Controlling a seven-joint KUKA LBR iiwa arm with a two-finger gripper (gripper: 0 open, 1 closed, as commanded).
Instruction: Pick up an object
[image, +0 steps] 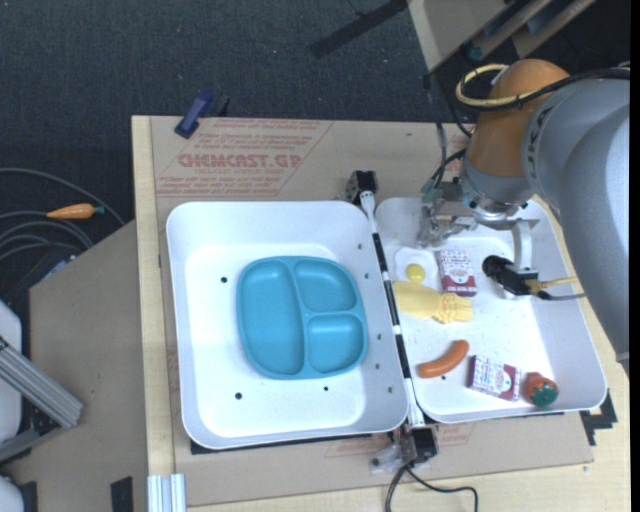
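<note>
My gripper (437, 226) hangs over the far left part of the right bin (575, 340), reaching down from the grey and orange arm. Just in front of it lie a fried egg toy (413, 269) and a small red and white carton (456, 270). A yellow corn cob (433, 303) lies across the bin's left side below them. Nearer the front are an orange sausage (443, 359), a red packet (492, 378) and a red tomato with a green top (541, 391). I see nothing held in the gripper.
The left bin (200, 380) holds a blue divided plate (300, 315). A ridge with black clamps (385, 290) separates the bins. A blue clip (194, 114) lies at the bench's far left corner, and an orange carrot (72, 211) rests off the bench.
</note>
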